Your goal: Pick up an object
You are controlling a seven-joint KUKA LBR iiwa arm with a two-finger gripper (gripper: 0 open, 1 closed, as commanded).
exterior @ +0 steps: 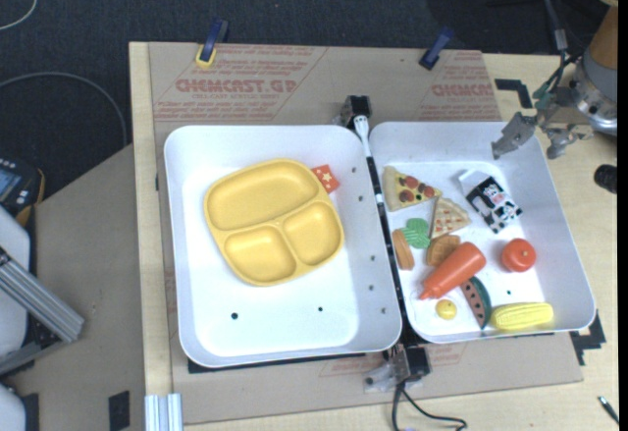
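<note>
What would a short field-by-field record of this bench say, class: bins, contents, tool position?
left bin: shallow white bin holding a yellow three-compartment plastic plate, small orange-red block at the plate's upper right edge
right bin: shallow white bin holding toy foods, including an orange plastic carrot, red tomato, yellow corn cob
tool: tool above right bin's far right corner

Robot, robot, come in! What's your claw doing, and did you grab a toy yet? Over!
Gripper over right bin's far rim, holding nothing. Toy carrot, tomato, corn untouched. Nothing in the way.
</note>
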